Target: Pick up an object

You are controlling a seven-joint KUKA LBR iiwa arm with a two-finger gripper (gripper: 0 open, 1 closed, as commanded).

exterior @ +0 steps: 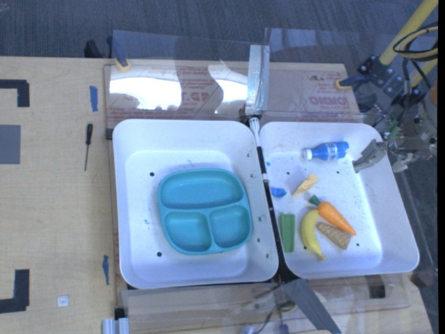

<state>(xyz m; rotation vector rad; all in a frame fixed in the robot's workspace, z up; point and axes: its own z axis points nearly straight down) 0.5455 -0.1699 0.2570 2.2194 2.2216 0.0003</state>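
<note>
pincer (pixel 367 157): at right bin's (pixel 361 256) right rim, fingers' state unclear
bottle (pixel 325 151): just left of pincer
carrot (pixel 332 214), banana (pixel 311 234): near side
tray (pixel 204 210): left bin (pixel 132 186)

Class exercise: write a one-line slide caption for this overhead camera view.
Gripper at the right bin's edge near a blue bottle, carrot and banana; blue tray in left bin.

Reddish lettering is printed on the cardboard sheet (pixel 208 89) behind the left bin (pixel 132 138), but it is washed out by glare and cannot be read. No other text can be made out.
</note>
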